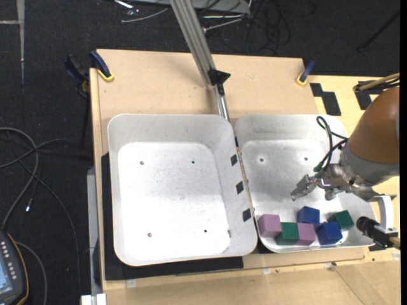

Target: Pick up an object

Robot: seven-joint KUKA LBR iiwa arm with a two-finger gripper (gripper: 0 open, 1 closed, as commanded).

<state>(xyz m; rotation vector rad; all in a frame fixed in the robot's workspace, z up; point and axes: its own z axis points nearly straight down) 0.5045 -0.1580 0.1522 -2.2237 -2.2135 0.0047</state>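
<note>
On the bench (267, 75) we see two bins; blocks (305, 226) cluster in the right bin's (280, 138) near corner. Our gripper (316, 187) hovers just above them, fingers spread, pinching nothing.

Small blocks clustered at the near edge of the right bin (280, 132): purple cubes (269, 225), (306, 233), blue cubes (309, 215), (329, 232), green cubes (289, 232), (344, 219), several touching.

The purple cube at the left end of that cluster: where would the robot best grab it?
Probably from above, the gripper pinching the purple cube's near and far faces. Its left side is open, but a green cube crowds its right, so a left-right pinch looks tight.
</note>
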